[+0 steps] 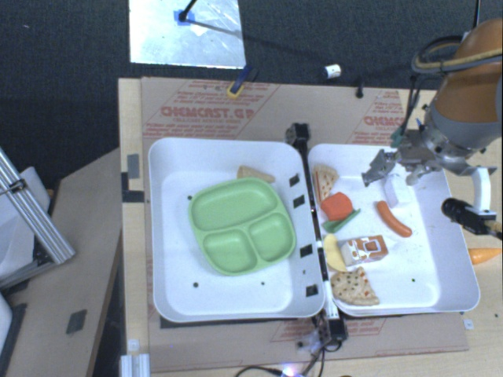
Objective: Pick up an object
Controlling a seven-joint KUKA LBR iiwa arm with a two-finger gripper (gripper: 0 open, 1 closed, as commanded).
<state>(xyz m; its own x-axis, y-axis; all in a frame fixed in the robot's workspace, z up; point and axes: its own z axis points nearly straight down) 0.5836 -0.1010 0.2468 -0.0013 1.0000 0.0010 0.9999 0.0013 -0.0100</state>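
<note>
My gripper (pixel 395 176) hangs over the back of the right bin (pixel 440 289), its fingers apart with nothing between them. Just below it in the bin lies a red-orange sausage (pixel 393 218). To the left of that are a red tomato piece (pixel 337 205), a green bean (pixel 339 222) and a pizza slice (pixel 325 182). Nearer the front lie a yellow cheese wedge (pixel 334 253), a small orange and white box (pixel 366 249) and a speckled flatbread slice (pixel 354 287).
The left bin (pixel 169 289) holds a green divided plate (pixel 240 225) with a tan wedge (pixel 255 174) behind it. An orange carrot (pixel 484 254) lies by the right bin's outer rim. A black divider (pixel 308 210) runs between the bins.
</note>
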